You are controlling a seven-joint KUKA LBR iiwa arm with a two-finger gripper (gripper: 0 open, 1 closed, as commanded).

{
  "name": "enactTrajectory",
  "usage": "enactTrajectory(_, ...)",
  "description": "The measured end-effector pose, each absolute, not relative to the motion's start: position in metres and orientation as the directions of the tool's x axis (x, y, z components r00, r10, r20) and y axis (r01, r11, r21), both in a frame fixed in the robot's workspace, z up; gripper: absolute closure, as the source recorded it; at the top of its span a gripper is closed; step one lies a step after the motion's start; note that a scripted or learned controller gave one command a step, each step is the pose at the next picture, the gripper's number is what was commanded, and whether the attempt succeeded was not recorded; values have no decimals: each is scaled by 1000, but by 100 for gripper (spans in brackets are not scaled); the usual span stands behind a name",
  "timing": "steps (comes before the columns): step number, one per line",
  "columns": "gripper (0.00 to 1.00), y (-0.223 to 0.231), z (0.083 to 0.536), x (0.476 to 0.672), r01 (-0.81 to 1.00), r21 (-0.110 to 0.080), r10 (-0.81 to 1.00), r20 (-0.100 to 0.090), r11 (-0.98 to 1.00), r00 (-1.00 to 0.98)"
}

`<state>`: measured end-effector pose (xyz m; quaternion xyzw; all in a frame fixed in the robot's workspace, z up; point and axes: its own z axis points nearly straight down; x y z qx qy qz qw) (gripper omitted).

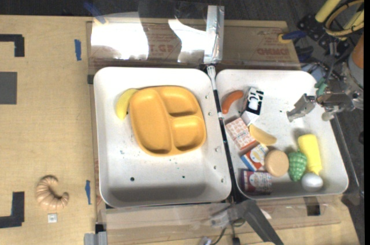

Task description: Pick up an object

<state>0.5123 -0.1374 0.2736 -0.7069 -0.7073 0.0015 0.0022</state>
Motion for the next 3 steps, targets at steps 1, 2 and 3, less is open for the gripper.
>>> enactTrajectory(1,0,-141,141,476,991,-12,991,1,-130,130)
enactTrajectory(2,0,-163,99,491,999,29,999,5,-34,34)
enactTrajectory(3,0,-144,99,519,998,32,998,-15,53,-53)
